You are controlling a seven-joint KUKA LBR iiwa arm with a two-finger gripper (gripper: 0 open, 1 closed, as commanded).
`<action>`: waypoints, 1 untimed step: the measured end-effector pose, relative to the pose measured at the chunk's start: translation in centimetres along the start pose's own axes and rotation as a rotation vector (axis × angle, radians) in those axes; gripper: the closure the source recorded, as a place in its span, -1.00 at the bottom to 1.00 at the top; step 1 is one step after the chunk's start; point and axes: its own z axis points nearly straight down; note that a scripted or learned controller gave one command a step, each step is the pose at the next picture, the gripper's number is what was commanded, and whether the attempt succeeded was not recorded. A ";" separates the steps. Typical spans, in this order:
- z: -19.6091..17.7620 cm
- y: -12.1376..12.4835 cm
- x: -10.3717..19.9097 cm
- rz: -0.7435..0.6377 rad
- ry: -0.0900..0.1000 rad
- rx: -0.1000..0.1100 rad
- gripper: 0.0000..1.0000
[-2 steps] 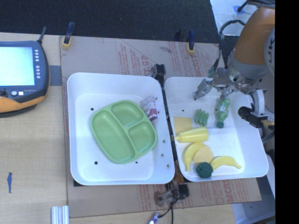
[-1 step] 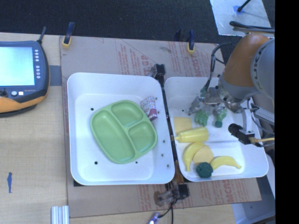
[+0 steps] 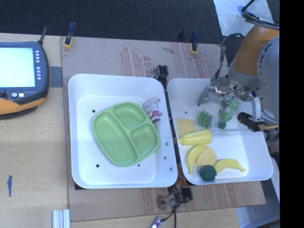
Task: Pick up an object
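Small green bottle (image 3: pixel 226 113), slanted, in right bin (image 3: pixel 256 172); gripper (image 3: pixel 214 93) jaws spread, holding nothing.

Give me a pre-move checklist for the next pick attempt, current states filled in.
1. Pincer over the right bin: ok, it sits at the bin's far end.
2. Pincer carrying nothing: cannot tell.
3. Nearest target visible: ok, the green bottle lies just beside the pincer, with the small broccoli piece next to it.
4. Target isolated: not ok for the yellow bottle, which touches the cheese slice.
5. Left bin contents apart from the arm: ok, green divided plate and crumpled wrapper lie there.
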 end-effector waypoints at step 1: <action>0.0 0.0 6.5 -0.003 0.000 0.003 -1.00</action>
